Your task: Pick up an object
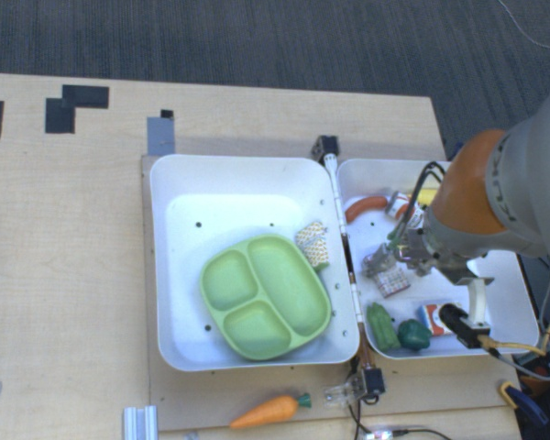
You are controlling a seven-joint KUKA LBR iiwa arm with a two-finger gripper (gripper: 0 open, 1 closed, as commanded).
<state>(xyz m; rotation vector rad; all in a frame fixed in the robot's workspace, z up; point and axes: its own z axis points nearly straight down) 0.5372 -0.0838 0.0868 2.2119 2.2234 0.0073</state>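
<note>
The gripper (385, 262) hangs over the right bin (522, 287); its opening cannot be told. At five o'clock, the pickle (380, 324) looks light, stiff, best pinched across its middle.

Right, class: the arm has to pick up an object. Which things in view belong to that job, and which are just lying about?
Part of the job:
gripper over the right bin
orange sausage
green pickle
dark green ball

Lying about:
green divided plate in the left bin
carrot on the bench
</note>
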